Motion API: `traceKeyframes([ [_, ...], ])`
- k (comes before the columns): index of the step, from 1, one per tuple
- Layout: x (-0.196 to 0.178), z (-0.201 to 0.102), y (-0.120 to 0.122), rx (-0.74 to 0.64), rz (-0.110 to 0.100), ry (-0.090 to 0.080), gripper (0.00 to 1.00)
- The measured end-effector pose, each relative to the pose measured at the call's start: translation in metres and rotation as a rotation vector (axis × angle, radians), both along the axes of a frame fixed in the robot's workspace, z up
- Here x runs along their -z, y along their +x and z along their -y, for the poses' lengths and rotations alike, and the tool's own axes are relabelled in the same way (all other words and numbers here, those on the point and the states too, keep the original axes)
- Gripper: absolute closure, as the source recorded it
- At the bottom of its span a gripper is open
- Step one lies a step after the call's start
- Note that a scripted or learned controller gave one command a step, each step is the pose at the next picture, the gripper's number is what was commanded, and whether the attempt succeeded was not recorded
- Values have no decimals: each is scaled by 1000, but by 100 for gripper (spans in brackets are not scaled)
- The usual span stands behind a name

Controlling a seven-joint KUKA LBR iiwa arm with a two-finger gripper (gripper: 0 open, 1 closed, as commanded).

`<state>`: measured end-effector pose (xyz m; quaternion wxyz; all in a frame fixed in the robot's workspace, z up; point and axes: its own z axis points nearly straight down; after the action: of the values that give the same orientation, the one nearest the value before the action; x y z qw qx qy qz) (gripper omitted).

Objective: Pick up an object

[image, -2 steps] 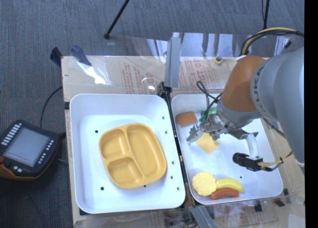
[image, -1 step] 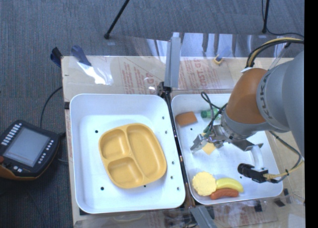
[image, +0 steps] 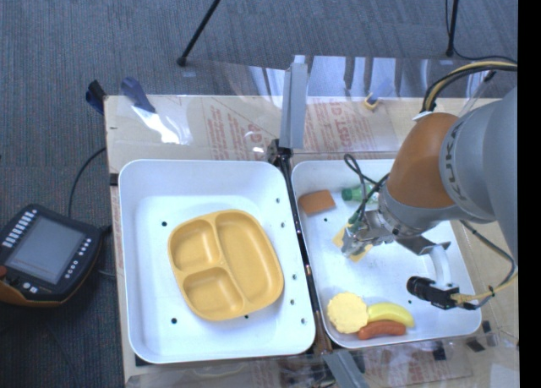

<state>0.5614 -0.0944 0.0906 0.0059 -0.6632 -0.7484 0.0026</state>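
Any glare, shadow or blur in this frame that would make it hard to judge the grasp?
Camera view: bright glare on the clear sheet behind the left bin; lighting in both bins is even, with soft shadows. The claw is small and slightly soft, partly masked by the arm's wrist, so its contact with the yellow piece is unclear.

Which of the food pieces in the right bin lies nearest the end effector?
The small yellow piece right at the end effector. The brown piece, the yellow round piece and the banana lie farther off.
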Motion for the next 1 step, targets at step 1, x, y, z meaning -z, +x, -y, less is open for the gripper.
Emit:
traceKeyframes([
  [1, 0, 0, 0, 1, 0, 0, 0],
])
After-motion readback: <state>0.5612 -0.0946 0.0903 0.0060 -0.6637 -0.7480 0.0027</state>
